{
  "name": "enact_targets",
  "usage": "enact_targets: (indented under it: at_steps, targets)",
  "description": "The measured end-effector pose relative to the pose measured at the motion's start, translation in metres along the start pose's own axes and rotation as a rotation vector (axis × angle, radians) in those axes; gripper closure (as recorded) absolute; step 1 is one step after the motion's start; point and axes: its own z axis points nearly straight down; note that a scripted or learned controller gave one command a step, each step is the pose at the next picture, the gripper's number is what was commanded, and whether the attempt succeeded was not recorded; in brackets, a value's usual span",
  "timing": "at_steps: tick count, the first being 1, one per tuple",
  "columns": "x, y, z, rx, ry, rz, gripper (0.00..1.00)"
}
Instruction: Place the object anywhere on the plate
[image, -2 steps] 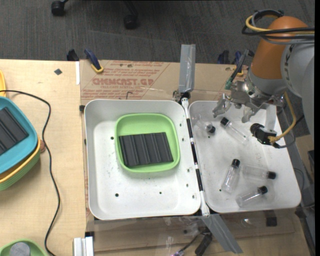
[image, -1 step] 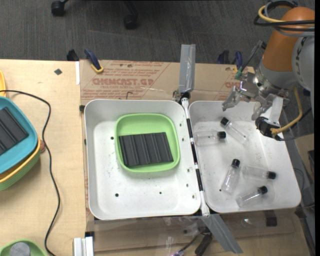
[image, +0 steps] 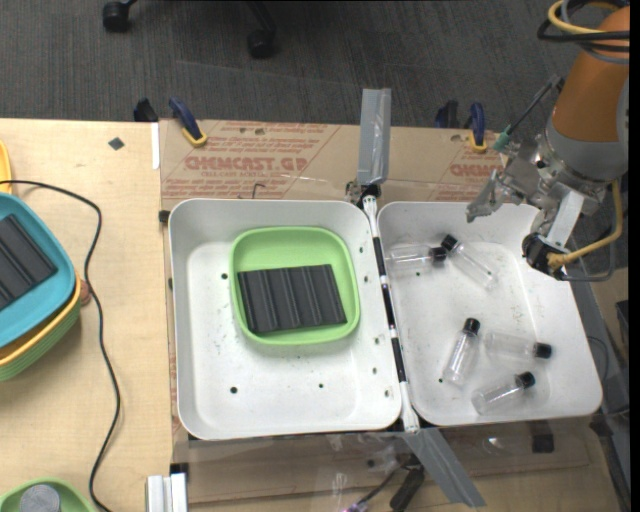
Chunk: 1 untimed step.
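Looking down on the table, you are seeing the gripper (image: 500, 195) hanging over the far edge of the right bin (image: 570, 400); whether it is gripping anything you cannot tell. Five clear plastic vials (image: 458, 352) with black caps are lying scattered in that bin, well apart from the green plate (image: 243, 252) in the left bin (image: 200, 400). They are probably light, stiff, slick and prone to rolling, so you are best grasping across a vial's mid-body.

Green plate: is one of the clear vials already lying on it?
No. The green plate carries a dark ribbed insert; the vials lie in the right bin.
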Motion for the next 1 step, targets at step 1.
enact_targets:
  at_steps: [1]
  targets:
    - [-0.0199,-0.0053,-0.0102,0.002,-0.001,0.215,0.0]
